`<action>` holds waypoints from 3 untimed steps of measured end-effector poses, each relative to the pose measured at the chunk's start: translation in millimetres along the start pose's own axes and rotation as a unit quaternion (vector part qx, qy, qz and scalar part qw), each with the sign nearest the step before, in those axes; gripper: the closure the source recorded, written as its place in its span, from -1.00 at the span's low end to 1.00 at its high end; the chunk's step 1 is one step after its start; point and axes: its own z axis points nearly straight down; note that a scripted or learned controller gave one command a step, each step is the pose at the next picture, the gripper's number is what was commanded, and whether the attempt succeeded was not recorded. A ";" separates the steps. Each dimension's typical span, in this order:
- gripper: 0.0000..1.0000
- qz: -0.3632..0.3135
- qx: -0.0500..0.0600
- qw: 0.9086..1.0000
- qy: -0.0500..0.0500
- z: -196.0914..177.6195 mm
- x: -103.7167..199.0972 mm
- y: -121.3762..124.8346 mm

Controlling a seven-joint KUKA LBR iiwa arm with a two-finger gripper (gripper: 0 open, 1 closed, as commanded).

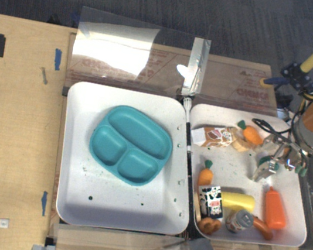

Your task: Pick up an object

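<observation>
Claw (269,164) over right bin (298,234) | orange bottle (275,208) just below, seemingly apart

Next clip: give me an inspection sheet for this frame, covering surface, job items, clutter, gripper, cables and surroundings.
Surface: two white bins, left bin and right bin, side by side on a brown bench.
Job's things: in the right bin, yellow block, orange bottle, two toy carrots, printed packet.
Clutter: teal divided plate in the left bin.
Gripper: gripper low over the right bin, nothing visibly held.
Cables: black cables at the wrist.
Surroundings: dark carpet, clear panels behind the bins.
</observation>
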 end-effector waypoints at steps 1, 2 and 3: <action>-1.00 0.038 0.004 0.999 0.007 1.2 -22.7 32.2; -1.00 0.003 0.000 1.000 0.001 1.9 -23.8 28.2; -1.00 -0.059 0.000 0.998 0.001 1.5 -9.7 0.9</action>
